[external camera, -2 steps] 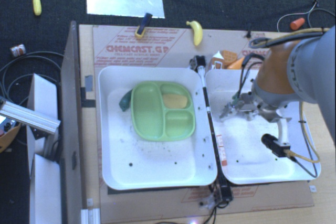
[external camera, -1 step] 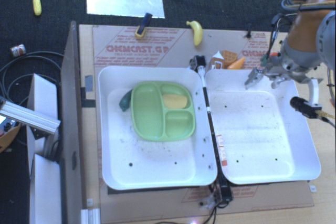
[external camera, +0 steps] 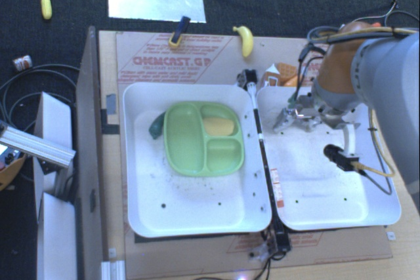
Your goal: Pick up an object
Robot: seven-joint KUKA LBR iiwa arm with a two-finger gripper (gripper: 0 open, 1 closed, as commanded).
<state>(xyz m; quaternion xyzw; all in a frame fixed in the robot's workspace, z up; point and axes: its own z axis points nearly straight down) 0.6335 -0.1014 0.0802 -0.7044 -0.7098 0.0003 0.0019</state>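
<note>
While our end effector [external camera: 289, 119] hangs low over the right bin [external camera: 328, 200], we cannot tell its state. What we could pick lies in the left bin [external camera: 190, 206]: a green tray [external camera: 197, 147] carrying a yellow piece [external camera: 218, 126], handy for picking.

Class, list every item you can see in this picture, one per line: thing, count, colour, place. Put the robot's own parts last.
White bins: 2, white, side by side on the bench; left, right.
Divided tray: 1, green, left bin.
Yellow item: 1, yellow, in the tray's upper right compartment.
Dark green item: 1, left bin, against the tray's left edge.
Banana: 1, yellow, on the board behind the bins.
Orange item: 1, behind the right bin.
Arm: 1, grey with orange band, right.
Gripper: 1, metallic, over the right bin.
</note>
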